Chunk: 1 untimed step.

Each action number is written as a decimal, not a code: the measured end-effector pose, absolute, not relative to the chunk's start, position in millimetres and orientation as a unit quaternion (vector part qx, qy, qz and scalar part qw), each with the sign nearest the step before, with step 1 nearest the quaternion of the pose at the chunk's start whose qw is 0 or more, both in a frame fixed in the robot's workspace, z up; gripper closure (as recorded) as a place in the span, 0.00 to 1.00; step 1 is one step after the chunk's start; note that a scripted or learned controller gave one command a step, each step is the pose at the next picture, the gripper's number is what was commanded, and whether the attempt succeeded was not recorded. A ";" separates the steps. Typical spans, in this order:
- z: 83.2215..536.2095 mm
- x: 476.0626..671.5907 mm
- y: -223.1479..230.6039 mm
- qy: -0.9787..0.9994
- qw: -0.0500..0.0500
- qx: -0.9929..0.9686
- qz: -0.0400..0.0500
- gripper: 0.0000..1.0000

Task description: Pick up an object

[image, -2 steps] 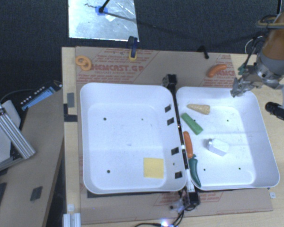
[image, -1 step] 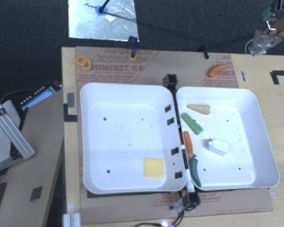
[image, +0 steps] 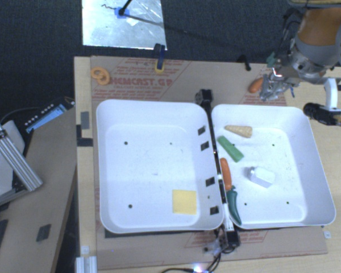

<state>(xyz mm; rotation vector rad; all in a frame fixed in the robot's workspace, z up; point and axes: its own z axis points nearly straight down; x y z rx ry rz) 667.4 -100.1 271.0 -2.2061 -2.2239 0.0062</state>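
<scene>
Hovering hand (image: 271,90) past right bin (image: 312,152), small orange object (image: 256,86) beside it

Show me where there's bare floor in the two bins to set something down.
Left bin: bare apart from the yellow square near its front right. Right bin: bare along its right side and front; crowded by the divider, with cone, green block, white block and carrot.
</scene>
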 end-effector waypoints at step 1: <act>179.0 667.7 -77.6 -0.709 0.002 -0.705 0.001 1.00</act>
